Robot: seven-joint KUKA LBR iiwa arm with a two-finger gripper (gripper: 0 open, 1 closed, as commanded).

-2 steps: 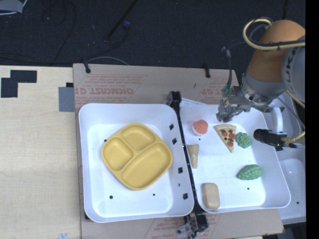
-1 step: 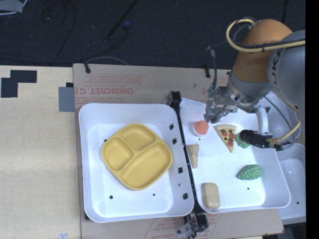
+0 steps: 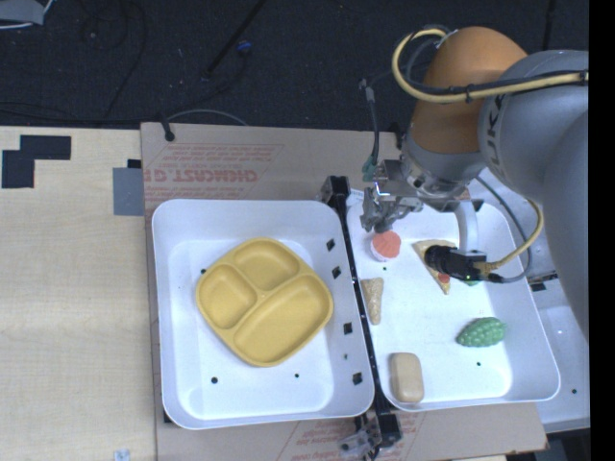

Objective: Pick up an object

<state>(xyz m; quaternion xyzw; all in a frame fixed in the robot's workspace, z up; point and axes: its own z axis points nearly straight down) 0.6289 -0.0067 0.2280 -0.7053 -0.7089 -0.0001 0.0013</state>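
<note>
My gripper (image 3: 378,219) hangs over the far left corner of the right bin (image 3: 524,373), just above and touching the top edge of a small red round object (image 3: 386,247). In that bin, a pizza-slice toy (image 3: 435,260) lies to the right of the red piece. A beige ridged cone (image 3: 372,299) sits by the divider. A green lumpy object (image 3: 480,333) is at the right, and a tan bread-like block (image 3: 405,376) is near the front. Nothing shows as held.
The left bin (image 3: 183,373) holds a yellow divided plate (image 3: 264,301). A black divider rail (image 3: 351,286) runs between the bins. The grey arm with its orange band (image 3: 471,65) looms over the right bin's far side, with a yellow cable looped around it.
</note>
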